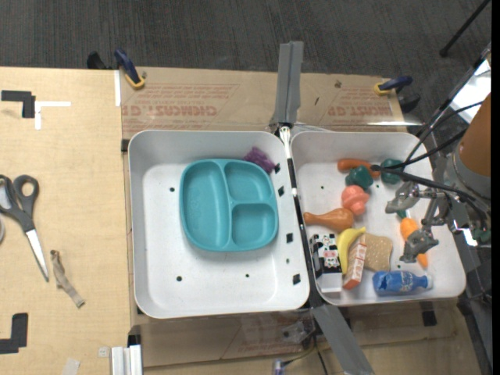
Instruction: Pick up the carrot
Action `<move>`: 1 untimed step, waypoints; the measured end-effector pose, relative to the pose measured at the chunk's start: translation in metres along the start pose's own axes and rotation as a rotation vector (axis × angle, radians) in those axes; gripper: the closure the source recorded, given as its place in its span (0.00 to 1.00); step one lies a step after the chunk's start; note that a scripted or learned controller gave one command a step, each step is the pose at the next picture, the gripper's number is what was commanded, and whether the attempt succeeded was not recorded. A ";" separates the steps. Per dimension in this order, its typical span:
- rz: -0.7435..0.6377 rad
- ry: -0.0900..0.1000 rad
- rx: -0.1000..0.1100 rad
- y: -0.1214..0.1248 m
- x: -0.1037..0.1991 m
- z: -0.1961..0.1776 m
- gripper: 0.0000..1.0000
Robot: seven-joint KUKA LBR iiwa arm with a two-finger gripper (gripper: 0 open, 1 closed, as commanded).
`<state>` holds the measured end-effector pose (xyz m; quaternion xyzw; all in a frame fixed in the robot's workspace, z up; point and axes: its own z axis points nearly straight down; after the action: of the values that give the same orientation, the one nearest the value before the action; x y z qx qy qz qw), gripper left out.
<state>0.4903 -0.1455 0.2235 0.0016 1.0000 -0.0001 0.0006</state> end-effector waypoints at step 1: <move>0.004 -0.001 0.000 -0.047 -0.057 0.109 0.00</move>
<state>0.5469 -0.1926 0.1144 0.0038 1.0000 -0.0002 0.0010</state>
